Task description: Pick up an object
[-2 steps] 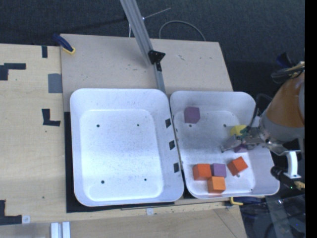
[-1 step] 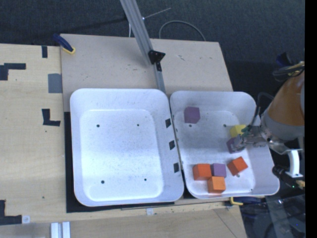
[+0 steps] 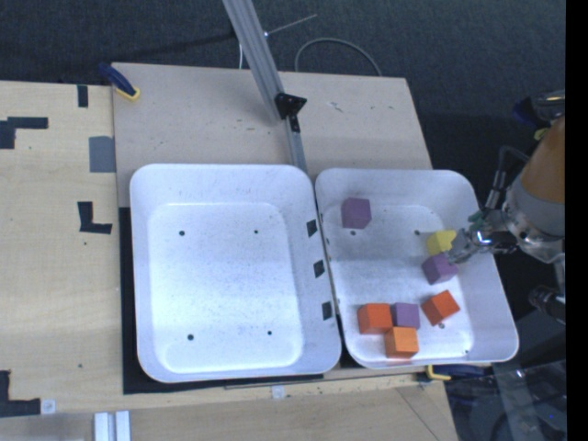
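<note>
We reach in from the right, wrist bent low, gripper (image 3: pixel 470 243) angled leftward ahead of our orange band

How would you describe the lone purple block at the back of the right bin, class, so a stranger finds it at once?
Start at the right bin, the one holding all the blocks. Look to its far left corner, near the divider between the bins, for the purple block. It sits alone there, while the other two purple blocks each touch or crowd a yellow block or orange blocks.
</note>
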